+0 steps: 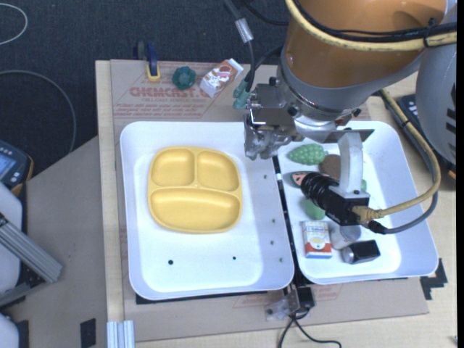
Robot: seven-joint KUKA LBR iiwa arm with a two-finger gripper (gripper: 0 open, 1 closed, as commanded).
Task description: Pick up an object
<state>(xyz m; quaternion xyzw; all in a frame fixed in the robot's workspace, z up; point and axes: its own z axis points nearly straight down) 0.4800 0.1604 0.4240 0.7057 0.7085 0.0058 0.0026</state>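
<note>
The pincer (261, 142) hung low over the seam between the two bins, at their far end, just above the upper right corner of the left bin (138, 216). Whether it was released or clenched could not be told, since the wrist above covered much of it; nothing could be seen in its grip.

Just to its right, in the right bin (406, 194), lay a green bumpy piece (308, 153), with a brown thing (330, 167) touching it on the near side. Nearer the camera in that bin a plain green thing (314, 209) lay partly hidden, then a small orange-and-white box (317, 239) standing close to the seam, and just beside the box a dark block-shaped thing (361, 251).

To the pincer's left, a yellow divided plate (194, 191) sat flat in the middle of the left bin, well apart from the pincer.

Beyond the bins, on the tabletop (112, 230), a small white-and-red carton (220, 77), a teal rounded thing (184, 76) and a blue-and-yellow clamp (151, 62) lay in a row along the far edge.
</note>
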